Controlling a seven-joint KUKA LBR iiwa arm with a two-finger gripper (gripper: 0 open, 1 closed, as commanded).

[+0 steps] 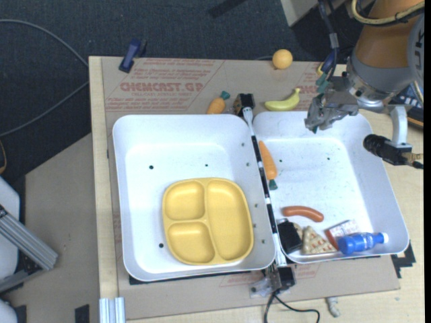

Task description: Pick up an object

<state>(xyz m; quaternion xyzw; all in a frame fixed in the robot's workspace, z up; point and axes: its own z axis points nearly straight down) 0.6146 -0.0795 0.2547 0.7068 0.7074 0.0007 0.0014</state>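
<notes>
My gripper (pixel 319 118) hangs over the far edge of the right bin (pixel 377 180), up at its back wall, with nothing seen in it. In that bin an orange carrot (pixel 268 161) lies along the left wall. Toward the front lies a reddish sausage (pixel 303 213). A blue bottle (pixel 360 242), a red and white packet (pixel 339 231), a pizza slice (pixel 311 241) and a small black block (pixel 289 235) crowd the front edge.
The left bin (pixel 135 153) bears a yellow divided plate (pixel 206 219). Behind the bins on the board lie a banana (pixel 283 101), an orange ball (pixel 283 59), a small orange piece (pixel 217 105), a black piece (pixel 244 101) and a blue clip (pixel 131 55).
</notes>
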